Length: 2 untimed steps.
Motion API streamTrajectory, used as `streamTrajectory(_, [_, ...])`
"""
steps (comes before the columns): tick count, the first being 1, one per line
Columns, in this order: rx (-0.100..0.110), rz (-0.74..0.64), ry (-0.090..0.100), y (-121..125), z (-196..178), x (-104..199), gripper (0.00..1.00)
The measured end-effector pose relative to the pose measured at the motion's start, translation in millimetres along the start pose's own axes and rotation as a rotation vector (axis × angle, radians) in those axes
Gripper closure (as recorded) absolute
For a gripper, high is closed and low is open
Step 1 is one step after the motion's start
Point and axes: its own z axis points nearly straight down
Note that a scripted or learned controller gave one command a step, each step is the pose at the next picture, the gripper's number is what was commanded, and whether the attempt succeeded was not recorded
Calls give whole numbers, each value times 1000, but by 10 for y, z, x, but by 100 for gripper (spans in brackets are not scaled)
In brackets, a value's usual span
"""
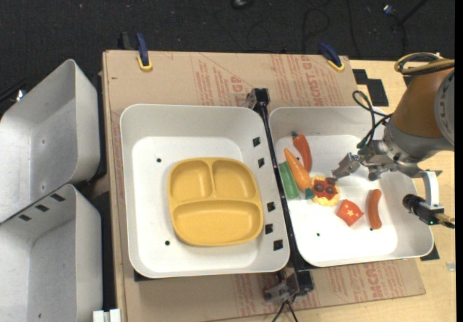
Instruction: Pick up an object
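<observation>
**Clerk:** Dark floor with loose cables surrounds a brown cardboard-topped worktop (195,71). Item one: left bin (137,168), white, shallow. Contents?

**Checker:** One yellow divided plate (215,201), three compartments, lying flat, well to the left of the jaws (352,163).

**Clerk:** Item two: right bin (412,241), touching the left bin along a black divider. Contents, placed from the jaws?

**Checker:** Red pepper (302,152), just left of the jaws. Carrot (297,169), orange, left and slightly below, beside the pepper. Green stick (289,181), left of the carrot and touching it. Small yellow toy (325,193) with dark and red bits on top, just below and left of the jaws. Red block (349,213), directly below the jaws, near the yellow toy. Sausage (374,209), reddish, upright in the view, below and to the right.

**Clerk:** Condition of the jaws?

**Checker:** They hang over the right bin above the yellow toy. Whether the jaws stand apart or together, I cannot tell; nothing is seen between them.

**Clerk:** Arm?

**Checker:** Grey arm (423,121) with orange band, to the right of the jaws.

**Clerk:** Extras?

**Checker:** Two spare white bins (43,168), far left, off the worktop.
</observation>
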Motion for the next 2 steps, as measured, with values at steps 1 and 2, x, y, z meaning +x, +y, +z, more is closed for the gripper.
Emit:
streamTrajectory(1, [-3,-1,-1,7,-108,0,100])
streamTrajectory(2, [-8,-3,-3,98,-683,-66,100])
